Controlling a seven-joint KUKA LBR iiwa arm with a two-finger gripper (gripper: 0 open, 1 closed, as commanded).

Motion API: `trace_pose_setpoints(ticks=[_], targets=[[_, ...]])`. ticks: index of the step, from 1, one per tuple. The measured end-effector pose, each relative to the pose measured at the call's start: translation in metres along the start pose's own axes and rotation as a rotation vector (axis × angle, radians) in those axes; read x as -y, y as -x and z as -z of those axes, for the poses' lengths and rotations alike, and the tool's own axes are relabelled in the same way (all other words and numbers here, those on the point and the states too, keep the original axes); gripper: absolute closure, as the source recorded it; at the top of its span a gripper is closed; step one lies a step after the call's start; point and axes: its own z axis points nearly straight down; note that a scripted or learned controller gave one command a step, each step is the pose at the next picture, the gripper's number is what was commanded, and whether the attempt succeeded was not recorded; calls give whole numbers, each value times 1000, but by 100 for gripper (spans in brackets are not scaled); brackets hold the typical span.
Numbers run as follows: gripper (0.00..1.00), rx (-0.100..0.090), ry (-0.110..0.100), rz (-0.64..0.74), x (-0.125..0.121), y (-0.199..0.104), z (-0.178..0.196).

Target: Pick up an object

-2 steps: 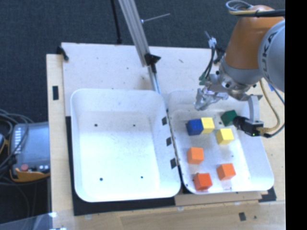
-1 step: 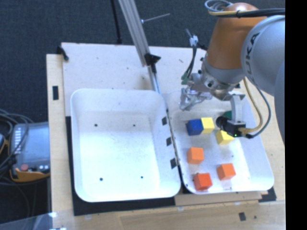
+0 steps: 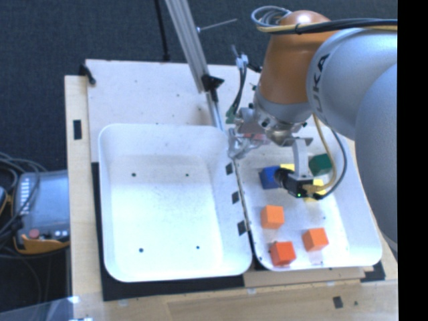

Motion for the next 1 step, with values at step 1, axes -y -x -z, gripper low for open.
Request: trace_pose_setpoints(ticks=[1], targets=[[100,0,-3,0,3,-53,-13]])
